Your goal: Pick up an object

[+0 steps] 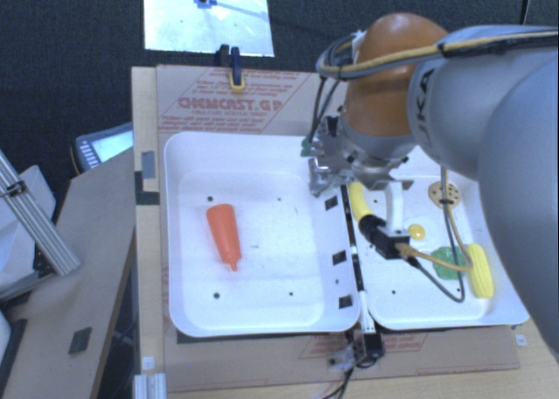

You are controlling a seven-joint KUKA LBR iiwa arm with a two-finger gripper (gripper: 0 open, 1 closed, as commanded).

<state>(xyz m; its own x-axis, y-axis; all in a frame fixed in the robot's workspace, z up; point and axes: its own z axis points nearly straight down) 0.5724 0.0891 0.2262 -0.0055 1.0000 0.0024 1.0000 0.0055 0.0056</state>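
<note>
Reaching in from the right, arm [489, 100] (bent steeply down) over right bin [511, 306]

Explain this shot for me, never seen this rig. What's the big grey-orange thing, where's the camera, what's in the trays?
One fixed camera looks down at a slant on a bench with two shallow white bins side by side. The large grey shape with the orange band is a robot arm reaching in from the right of the picture; it is close to the lens, so it looks huge. Its gripper hangs roughly over the seam between the bins, and I cannot tell from here whether it is open or shut, or whether it holds anything.

The left bin holds an orange carrot-shaped toy lying flat. In the right bin lie a yellow banana-like piece, something green beside it, and a small yellow item. Cables run across that bin.
</note>
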